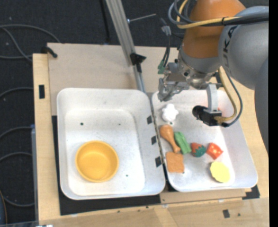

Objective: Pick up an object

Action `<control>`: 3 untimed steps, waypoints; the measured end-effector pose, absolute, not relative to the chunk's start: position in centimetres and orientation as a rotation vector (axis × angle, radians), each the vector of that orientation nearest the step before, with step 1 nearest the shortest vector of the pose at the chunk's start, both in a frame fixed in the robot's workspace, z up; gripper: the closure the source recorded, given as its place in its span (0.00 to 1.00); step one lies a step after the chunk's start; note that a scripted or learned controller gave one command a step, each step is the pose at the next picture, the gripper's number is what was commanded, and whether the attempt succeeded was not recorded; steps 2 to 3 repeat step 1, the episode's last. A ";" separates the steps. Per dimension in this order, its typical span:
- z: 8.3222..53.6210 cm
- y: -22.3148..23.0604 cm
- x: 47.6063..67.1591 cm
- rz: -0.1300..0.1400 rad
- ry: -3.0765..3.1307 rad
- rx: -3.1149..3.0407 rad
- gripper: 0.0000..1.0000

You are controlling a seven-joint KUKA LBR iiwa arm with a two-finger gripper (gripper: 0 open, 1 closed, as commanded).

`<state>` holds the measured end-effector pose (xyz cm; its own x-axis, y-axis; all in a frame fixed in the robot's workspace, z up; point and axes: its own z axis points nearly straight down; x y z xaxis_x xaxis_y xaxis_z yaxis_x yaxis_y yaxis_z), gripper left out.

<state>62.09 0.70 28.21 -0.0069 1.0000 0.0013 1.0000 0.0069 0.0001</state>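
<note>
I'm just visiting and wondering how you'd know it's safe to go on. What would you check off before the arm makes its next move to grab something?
1. Things to pick are in reach: ok. The right bin holds a white piece, a drumstick-shaped toy, a green piece, a red piece, a yellow disc and an orange block.
2. End effector sits over a target: ok, just above the white piece.
3. Something already held: cannot tell.
4. Target stands apart from neighbours: ok.
5. Left bin contents out of the way: ok, the yellow bowl lies far off.
</note>
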 end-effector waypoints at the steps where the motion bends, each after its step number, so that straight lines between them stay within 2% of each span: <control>1: 26.6 5.0 60.6 0.000 -2.224 -2.219 1.00; 3: 26.6 5.0 60.6 0.000 -2.224 -2.219 1.00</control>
